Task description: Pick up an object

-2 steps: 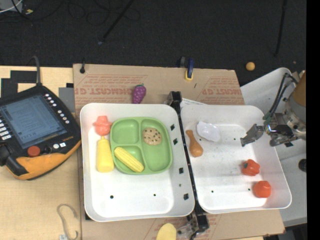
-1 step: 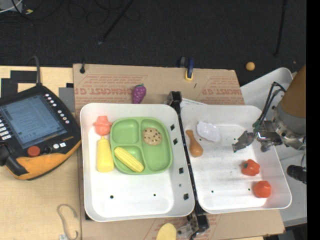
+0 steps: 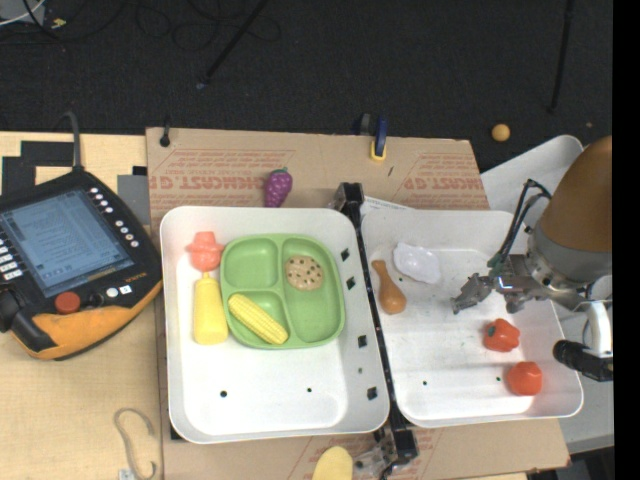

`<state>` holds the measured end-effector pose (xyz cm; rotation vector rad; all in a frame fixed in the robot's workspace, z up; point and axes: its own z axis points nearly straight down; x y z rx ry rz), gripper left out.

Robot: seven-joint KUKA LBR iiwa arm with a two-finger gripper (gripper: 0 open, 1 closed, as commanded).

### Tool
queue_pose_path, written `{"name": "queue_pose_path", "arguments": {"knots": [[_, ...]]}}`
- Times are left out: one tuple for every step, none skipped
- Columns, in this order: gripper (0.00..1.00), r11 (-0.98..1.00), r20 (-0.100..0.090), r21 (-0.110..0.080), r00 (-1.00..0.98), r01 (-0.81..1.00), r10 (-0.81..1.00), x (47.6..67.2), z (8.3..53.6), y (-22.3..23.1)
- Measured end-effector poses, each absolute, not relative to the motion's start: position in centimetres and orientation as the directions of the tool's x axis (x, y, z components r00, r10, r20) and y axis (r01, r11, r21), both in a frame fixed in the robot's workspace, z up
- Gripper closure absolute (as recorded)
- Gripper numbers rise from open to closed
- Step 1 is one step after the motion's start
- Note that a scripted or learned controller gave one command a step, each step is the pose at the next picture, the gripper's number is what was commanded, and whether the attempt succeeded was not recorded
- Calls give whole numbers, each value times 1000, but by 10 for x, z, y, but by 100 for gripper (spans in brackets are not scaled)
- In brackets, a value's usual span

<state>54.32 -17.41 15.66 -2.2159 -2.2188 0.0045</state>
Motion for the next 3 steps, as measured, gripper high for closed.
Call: {"name": "queue_pose_path", "arguments": {"knots": [[0, 1, 2, -5, -1, 1000, 1000, 550, 95, -172], [0, -3, 2, -4, 3, 1000, 1000, 549, 87, -172], [100, -9, 2, -4, 9, 1000, 1000, 549, 98, -174]]}}
